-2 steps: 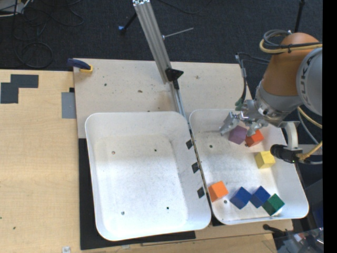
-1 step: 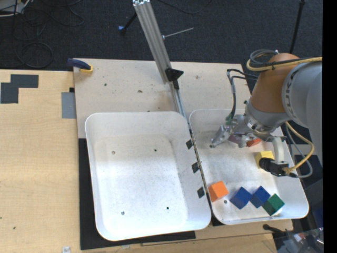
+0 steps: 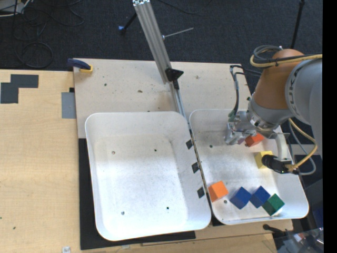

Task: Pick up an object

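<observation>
The gripper (image 3: 235,135) hangs low in the upper part of the right bin (image 3: 231,165), at the right of the frame. I cannot tell if its jaws are open or closed. A red block (image 3: 254,139) sits just beside it, on its right. I cannot tell if the gripper is touching this block. It looks like the closest thing to pick.

What could go wrong? The gripper seems to be a bit to the left of the red block, not over it. If it closes there, it may grab only air. It may also push the block away, toward the bin's right wall, under the arm (image 3: 287,91).

The other things lie in a row at the bottom of the right bin, well apart from the gripper: an orange block (image 3: 217,190), two blue blocks (image 3: 241,198) and a green block (image 3: 274,203). The blue and green ones are packed close, so grabbing just one would be hard. The orange block is near the wall between the bins.

There is bare floor in the middle of the right bin. The left bin (image 3: 137,167) is wide open.
</observation>
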`<state>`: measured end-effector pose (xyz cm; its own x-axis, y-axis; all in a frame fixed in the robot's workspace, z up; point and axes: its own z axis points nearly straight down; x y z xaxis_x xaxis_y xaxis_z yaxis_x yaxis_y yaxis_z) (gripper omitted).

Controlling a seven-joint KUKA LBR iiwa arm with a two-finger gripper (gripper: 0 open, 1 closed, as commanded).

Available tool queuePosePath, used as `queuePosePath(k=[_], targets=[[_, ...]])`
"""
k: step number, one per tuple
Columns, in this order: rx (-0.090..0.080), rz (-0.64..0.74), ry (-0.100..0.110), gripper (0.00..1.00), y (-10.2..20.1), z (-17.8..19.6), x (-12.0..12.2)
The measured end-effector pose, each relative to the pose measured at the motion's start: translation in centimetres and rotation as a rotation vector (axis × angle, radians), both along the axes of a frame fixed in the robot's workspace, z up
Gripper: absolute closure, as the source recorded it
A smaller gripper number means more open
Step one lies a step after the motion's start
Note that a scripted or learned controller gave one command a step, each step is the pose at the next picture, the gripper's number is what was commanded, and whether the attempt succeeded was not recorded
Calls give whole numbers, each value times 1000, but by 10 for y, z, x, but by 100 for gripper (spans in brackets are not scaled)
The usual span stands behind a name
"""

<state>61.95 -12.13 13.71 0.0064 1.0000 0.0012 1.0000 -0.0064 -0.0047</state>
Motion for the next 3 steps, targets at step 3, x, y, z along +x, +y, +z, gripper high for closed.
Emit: queuePosePath(k=[3], targets=[[-2, 6, -9, 100, -5, 160, 2]])
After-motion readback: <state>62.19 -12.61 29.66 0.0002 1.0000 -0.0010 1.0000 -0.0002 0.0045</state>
